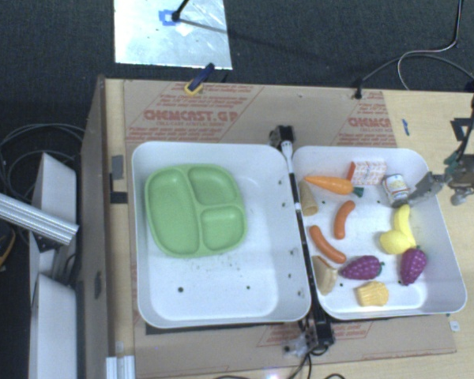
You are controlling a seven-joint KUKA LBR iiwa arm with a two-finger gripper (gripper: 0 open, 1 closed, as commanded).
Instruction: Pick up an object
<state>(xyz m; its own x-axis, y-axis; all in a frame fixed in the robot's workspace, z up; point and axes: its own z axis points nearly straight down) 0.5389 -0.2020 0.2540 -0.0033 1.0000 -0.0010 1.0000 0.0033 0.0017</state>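
I have not picked up anything yet, my gripper (421, 188) sits by the right white bin's (450, 290) edge, I cannot tell how it is set, and the little round silver can (395, 186) lies just beside it in the bin

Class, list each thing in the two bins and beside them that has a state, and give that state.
Green divided plate: flat in the left bin, nothing in its compartments.
Small can: tipped, in the right bin.
Carrot: lying flat.
Banana: lying flat, touching a purple grape bunch.
Gripper: beside the can.
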